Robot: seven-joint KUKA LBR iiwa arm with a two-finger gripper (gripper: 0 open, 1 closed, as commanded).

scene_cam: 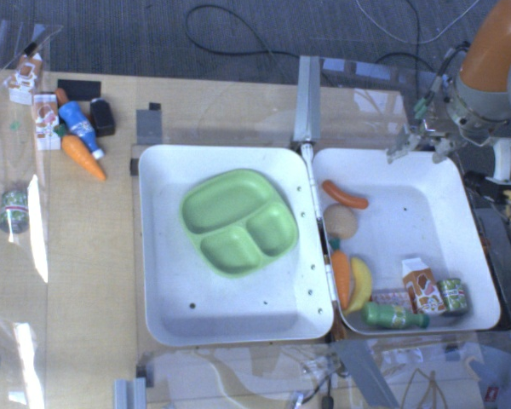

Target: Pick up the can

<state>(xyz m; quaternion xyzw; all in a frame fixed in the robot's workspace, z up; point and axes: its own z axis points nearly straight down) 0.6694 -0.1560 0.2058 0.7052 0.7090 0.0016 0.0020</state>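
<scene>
I see the gripper [419, 146] above the far edge of the right bin [409, 196], its two fingers a little apart and holding nothing. The can [453, 297] lies in that bin's near right corner, just beside a small carton [421, 286].

You see two bins side by side: left bin [157, 313], right bin [481, 267]. Divided plate [238, 220] lies in middle of left bin. In right bin: sausage [345, 196] at far left corner, ball [341, 222] just before it, carrot [341, 279] and banana [360, 281] together along left wall. Bottle [393, 316] lies along near wall. Carton [421, 286] stands right of banana, can [453, 296] just beside carton, in near right corner. Gripper [419, 141] hangs over far rim of right bin.
</scene>
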